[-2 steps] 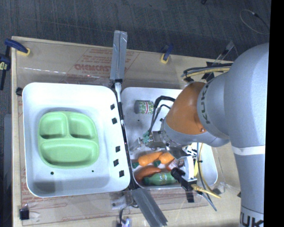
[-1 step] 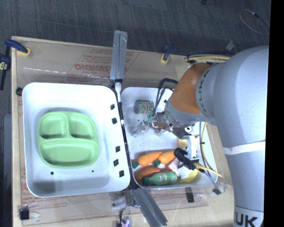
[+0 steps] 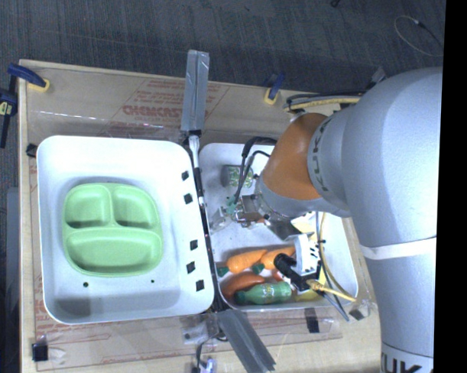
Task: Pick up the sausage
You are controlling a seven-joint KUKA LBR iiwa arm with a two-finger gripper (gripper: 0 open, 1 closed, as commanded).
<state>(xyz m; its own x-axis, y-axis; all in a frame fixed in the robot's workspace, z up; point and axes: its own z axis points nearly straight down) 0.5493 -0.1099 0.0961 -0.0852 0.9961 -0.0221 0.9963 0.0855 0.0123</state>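
Note:
The sausage (image 3: 240, 282), a reddish-brown piece, lies near the front left corner of the right bin (image 3: 217, 160). It rests between an orange carrot-like piece (image 3: 248, 259) behind it and a green bottle-shaped toy (image 3: 265, 294) in front. My gripper (image 3: 237, 207) is low in the middle of the right bin, close to its left wall. It sits behind the sausage, roughly a hand's width away, and the wrist hides much of it. Nothing shows held in it.
The left bin (image 3: 51, 160) holds a green divided plate (image 3: 112, 228). A small greenish item (image 3: 233, 176) lies at the back of the right bin. My arm covers the right bin's right half. A yellow piece (image 3: 315, 295) lies by the front right.

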